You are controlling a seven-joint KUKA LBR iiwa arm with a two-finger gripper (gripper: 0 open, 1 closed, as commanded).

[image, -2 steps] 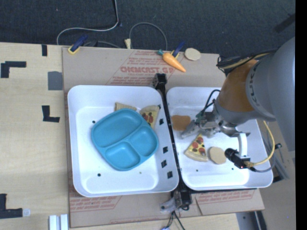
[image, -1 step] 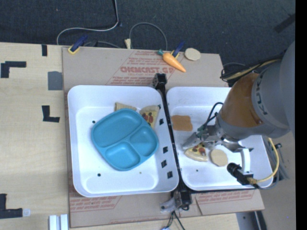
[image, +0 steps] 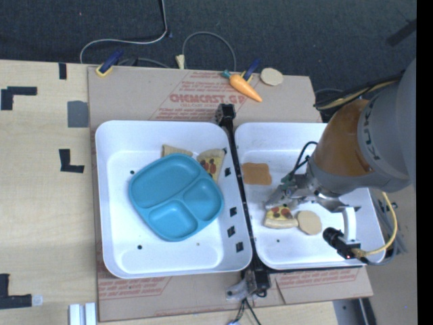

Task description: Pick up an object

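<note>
The bench carries two shallow white bins side by side, seen from above at a slant. Nearest the viewer, close to the front edge of the right bin [image: 270, 257], lie a toy pizza slice [image: 279, 217] and, just beside it toward the bin's right side, a pale round disc [image: 310, 223] like a biscuit. The grey arm with its orange band [image: 342, 147] reaches in over the right bin, and its gripper [image: 289, 193] hangs directly above the pizza slice; whether it touches cannot be told. Whether the claw is spread or pressed together cannot be told, since the wrist hides it. A little farther back, toward the bin's left wall, sits a brown square like a slice of toast [image: 256, 174]. In the left bin [image: 108, 202] a blue divided plate [image: 176, 196] lies tilted across the middle, with more toy food slices [image: 212, 160] poking out from under its far edge. Beyond both bins, on the cardboard sheet's far edge, rest a toy carrot [image: 245, 88] and another pale disc [image: 272, 77]. The pizza slice looks the likely target: probably light, rigid, smooth plastic lying flat, so it is best pinched across its narrow sides, where it could easily slip.
</note>
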